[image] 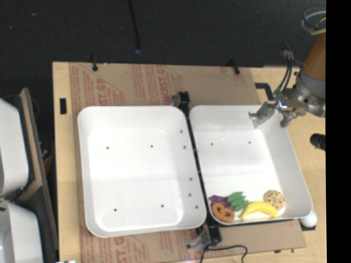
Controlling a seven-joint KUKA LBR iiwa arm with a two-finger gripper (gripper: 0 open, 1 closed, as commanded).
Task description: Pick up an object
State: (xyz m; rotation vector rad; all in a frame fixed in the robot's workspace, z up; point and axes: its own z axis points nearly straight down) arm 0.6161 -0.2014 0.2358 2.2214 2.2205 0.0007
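The bench [159,81] lies under me, its cardboard sheet printed in red, and it carries the two white bins side by side. The left bin [98,147] is the bigger-looking one from this slant; the right bin [285,163] sits against it, joined along a dark strip with a clamp at the far end. My arm [313,70] comes in from the right, orange band above the grey wrist, and my pincer [272,115] hangs over the far right corner of the right bin. Its two fingers stand apart with nothing between them, though at this size I read that with some doubt.

The objects are clustered at the near edge of the right bin, well apart from my pincer: a yellow banana [260,210], a cookie [274,200] just behind it, a green leafy piece [238,200], purple grapes [218,200] and a brown pretzel-like piece [223,213].
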